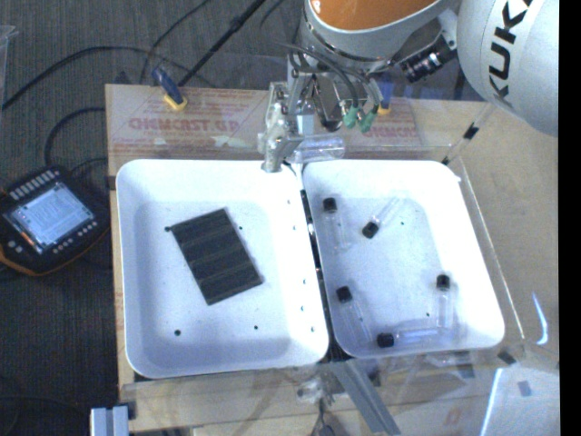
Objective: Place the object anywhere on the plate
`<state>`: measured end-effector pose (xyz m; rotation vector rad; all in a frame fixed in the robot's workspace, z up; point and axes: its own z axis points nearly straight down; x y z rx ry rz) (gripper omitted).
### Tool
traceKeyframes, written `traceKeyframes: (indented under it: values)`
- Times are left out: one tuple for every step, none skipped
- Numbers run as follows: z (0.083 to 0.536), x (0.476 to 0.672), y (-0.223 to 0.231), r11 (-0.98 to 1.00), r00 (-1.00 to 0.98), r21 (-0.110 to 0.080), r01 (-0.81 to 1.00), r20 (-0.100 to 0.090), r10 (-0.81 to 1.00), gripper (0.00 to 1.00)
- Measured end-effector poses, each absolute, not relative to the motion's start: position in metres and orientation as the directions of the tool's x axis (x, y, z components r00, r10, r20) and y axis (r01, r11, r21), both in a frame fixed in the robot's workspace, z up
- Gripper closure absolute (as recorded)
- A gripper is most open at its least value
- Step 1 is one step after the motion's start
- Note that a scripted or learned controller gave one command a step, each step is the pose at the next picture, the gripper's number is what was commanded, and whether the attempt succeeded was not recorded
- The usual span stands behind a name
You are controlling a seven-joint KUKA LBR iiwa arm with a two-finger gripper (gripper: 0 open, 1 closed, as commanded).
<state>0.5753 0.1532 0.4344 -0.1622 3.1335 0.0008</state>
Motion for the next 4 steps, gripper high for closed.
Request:
traceKeyframes:
  values:
    - [0.435,0.655,0.162,0.956,-0.956,0.0,-0.294,-0.005,-0.294,1.0]
    - [0.434,0.637,0.229,0.723,-0.723,0.002,-0.691,-0.005,-0.691,1.0]
    - [0.434,0.593,0.223,0.544,-0.544,0.0,-0.839,-0.003,-0.839,1.0]
    - [0.434,0.612,0.222,0.485,-0.485,-0.001,-0.875,-0.004,-0.875,1.0]
